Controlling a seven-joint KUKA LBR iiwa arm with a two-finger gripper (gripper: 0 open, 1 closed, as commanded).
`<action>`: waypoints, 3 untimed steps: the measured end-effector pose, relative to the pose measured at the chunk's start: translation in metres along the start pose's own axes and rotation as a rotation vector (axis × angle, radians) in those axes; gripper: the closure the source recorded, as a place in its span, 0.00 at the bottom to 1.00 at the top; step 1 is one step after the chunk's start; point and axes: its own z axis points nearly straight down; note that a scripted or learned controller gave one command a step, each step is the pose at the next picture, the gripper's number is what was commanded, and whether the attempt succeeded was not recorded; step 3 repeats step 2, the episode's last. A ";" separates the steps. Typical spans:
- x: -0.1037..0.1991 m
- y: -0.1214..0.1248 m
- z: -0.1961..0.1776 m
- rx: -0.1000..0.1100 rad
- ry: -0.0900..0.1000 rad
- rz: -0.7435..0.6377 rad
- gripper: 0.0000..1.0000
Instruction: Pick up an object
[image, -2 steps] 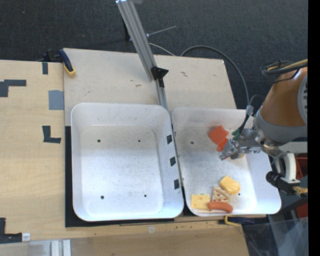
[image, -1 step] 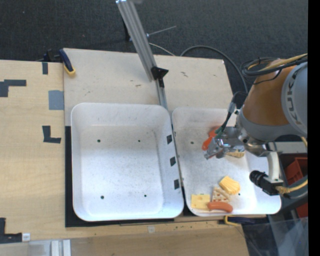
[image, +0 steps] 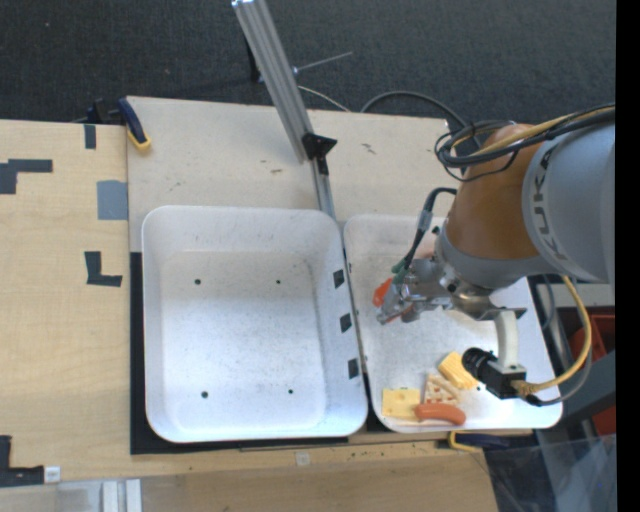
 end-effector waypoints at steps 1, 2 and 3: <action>0.057 0.001 -0.014 -0.002 0.001 -0.002 1.00; 0.118 -0.006 -0.008 0.001 0.000 -0.002 1.00; 0.118 -0.006 -0.008 0.001 0.000 -0.002 1.00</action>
